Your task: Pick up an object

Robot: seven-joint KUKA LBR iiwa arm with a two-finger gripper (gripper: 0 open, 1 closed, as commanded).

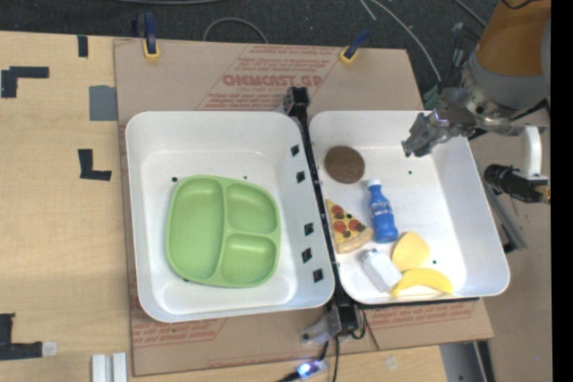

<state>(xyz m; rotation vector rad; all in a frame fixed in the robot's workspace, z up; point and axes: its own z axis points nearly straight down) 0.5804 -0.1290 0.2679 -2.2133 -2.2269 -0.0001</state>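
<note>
Objects for picking, six of them, all down in the right bin (461,192). Brown round cookie (344,164) near the far left corner, flat on the white floor. Blue bottle (382,212) with a white cap just in front of the cookie, lying down, cap toward the cookie. Toy pizza slice (347,226) just beside the bottle, on the side by the left bin wall. Small white bottle (380,269) nearer the front, tipped over, close to the pizza slice. Yellow lump (410,249) right next to the blue bottle's bottom end. Yellow banana (423,283) at the front edge, touching the yellow lump.

Gripper (416,143) up over the far right part of the right bin, dark and tilted down toward the left, well apart from every toy. Nothing seen in its grip. Spread or pressed together: too dark and small to tell. Grey arm (510,58) with the orange band behind it, coming in from the right.

Green plate (224,230) with three parts alone in the left bin (152,148). Both bins on a sheet of brown cardboard (269,76), with two blue clamps (149,36) at its far edge.
</note>
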